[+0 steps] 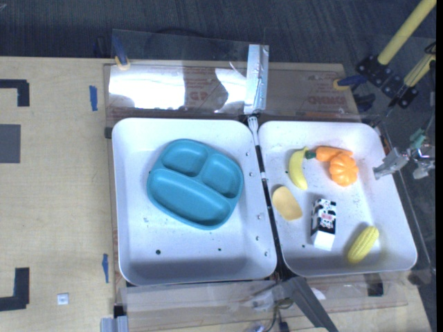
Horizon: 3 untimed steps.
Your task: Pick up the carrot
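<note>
The claw point(405, 161) sits at the right edge of the frame, at mid height, as a pale grey metal piece just over the right-hand rim of the right bin point(401, 213). It is small and partly cut off by the frame edge, so I cannot tell whether it is spread or pressed together. Nothing can be seen held in it.

The carrot point(331, 153) lies in the upper part of the right bin, roughly level across the frame, with its green end pointing left. That green end is touching or almost touching the top of a banana point(297, 169), which stands nearly upright in the frame just to the left. Right below the carrot's right half and touching it is a small orange pumpkin point(344, 171). The claw is to the right of this group, apart from it.

Lower in the same bin, a pale yellow oval piece point(286, 203) lies near the left wall, a small black-and-white milk carton point(323, 223) lies in the middle, and a yellow corn cob point(363, 243) lies tilted toward the lower right corner. These three are apart from one another.

The left bin point(131, 206) holds a blue divided plate point(196, 182), set at a slant near its centre. Behind both bins, at the top, stands a clear plastic sheet point(180, 81).
</note>
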Each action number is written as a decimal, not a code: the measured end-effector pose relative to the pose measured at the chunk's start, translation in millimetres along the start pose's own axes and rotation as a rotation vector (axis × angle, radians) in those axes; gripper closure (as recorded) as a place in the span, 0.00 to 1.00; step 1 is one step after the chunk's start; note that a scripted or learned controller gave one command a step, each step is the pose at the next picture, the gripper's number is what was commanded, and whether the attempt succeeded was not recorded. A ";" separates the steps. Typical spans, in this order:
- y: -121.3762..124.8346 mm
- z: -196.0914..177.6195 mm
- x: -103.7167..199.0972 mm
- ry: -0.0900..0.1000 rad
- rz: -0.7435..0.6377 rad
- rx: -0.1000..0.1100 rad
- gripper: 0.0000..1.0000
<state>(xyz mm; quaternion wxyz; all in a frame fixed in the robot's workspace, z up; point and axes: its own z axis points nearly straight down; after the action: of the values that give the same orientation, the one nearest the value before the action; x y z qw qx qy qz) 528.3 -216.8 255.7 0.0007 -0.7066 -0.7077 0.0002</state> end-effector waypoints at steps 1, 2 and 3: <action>58.5 109.5 -5.4 -0.004 -0.050 -0.011 0.00; 129.7 164.4 10.9 0.013 -0.229 -0.004 0.00; 127.9 157.2 8.1 0.004 -0.231 0.002 1.00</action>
<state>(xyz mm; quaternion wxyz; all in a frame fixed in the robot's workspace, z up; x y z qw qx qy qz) 656.0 -208.4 98.3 0.0028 -0.6205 -0.7842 -0.0008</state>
